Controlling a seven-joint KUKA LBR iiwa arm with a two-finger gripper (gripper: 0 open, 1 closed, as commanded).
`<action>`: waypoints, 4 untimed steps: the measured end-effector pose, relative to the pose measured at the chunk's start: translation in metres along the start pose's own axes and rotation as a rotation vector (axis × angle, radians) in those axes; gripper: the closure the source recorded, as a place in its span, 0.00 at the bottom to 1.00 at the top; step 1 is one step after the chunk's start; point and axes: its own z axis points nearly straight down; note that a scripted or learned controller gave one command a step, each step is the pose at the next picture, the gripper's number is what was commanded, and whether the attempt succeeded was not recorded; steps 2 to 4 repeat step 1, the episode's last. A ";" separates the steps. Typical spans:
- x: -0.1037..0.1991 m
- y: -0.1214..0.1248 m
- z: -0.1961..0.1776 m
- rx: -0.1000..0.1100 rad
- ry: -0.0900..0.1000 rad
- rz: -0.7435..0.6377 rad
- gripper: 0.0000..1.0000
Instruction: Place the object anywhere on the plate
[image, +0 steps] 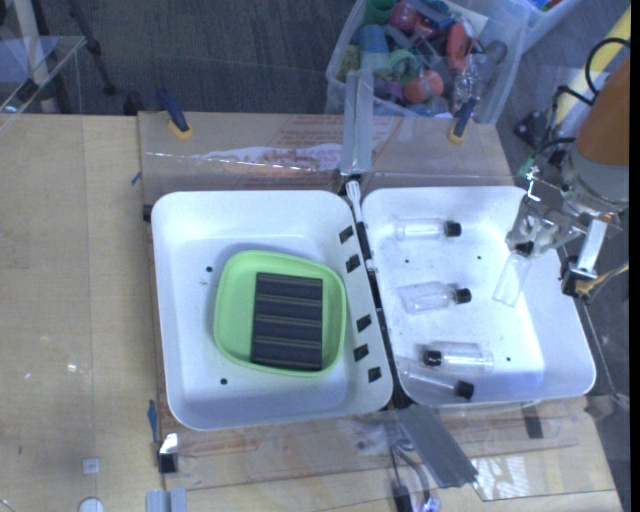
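Green plate (232, 300) holds black block (290, 320) | vials (436, 297) right bin (560, 340)

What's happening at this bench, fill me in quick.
The grey arm's end effector hangs over the right white bin, with a small clear plastic vial hanging just below it. Three more clear black-capped vials lie in that bin. The green square plate in the left bin carries a black ridged block.

Grey arm (600, 175) with orange band, pale metallic gripper (535, 235).

4 vials (434, 297), 1 plate (232, 300), 2 bins (180, 260)
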 end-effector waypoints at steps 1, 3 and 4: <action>0.000 0.000 0.000 0.000 0.000 0.000 0.00; 0.000 0.000 0.000 0.000 0.000 0.000 0.00; 0.000 0.000 0.000 0.000 0.000 0.000 0.00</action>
